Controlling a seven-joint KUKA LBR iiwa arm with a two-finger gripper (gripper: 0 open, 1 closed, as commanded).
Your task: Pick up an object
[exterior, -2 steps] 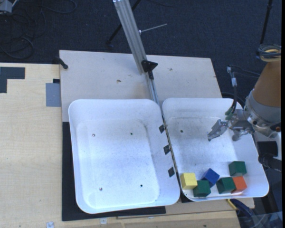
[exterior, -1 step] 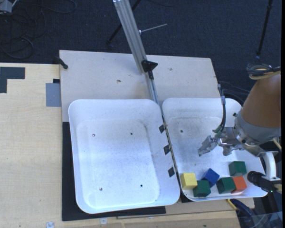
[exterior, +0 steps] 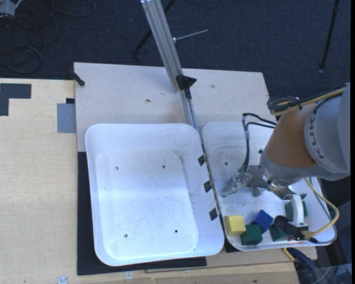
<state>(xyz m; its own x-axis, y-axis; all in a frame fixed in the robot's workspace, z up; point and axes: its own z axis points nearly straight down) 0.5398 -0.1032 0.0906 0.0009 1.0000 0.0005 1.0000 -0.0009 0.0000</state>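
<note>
Nearest the lens: small yellow cube (exterior: 235, 223) by the near rim of the right shallow white bin (exterior: 222, 141). Just beside it, dark green block (exterior: 252, 235), hard against that rim. Blue block (exterior: 263, 218) just behind the pair; touching or not, cannot tell. Second green block (exterior: 277, 232) further right. All four bunched in the near corner: tight on the rim side, bare white floor on the far side.

Gripper (exterior: 232, 186) over that bare floor, near the bin's left wall, apart from the yellow cube. Open or closed: cannot tell from this view. Grey arm with orange band (exterior: 290, 144) across the bin's right half.

Three black clips (exterior: 207, 186) along the edge where the bins meet. Left shallow white bin (exterior: 142, 182): broad white floor, a few dark dots. Pale worktop (exterior: 130, 93) beyond both far rims. Slanted aluminium rail (exterior: 165, 46) down to the far end of the shared edge.
</note>
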